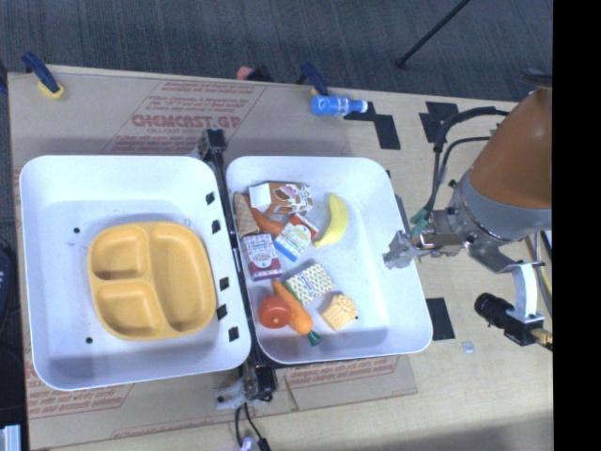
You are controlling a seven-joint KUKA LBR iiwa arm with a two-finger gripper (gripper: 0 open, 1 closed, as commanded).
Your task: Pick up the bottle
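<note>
The right bin (399, 322) holds a pile of toy food. In that pile I cannot pick out the bottle with certainty. A small blue and white item (293, 241) near the pile's middle looks most like it, lying among boxes. My gripper (398, 252) hangs over the right rim of this bin, to the right of the pile and apart from every item. Nothing shows in its grip. The arm's grey body with its orange band (516, 153) rises behind it at the right.
Around the blue and white item lie a banana (333, 220), a tomato (273, 312), a carrot (296, 308), a cracker block (339, 310) and several small boxes. The left bin (47, 346) holds a yellow divided plate (150, 278). A blue object (333, 105) lies on the cardboard behind the right bin.
</note>
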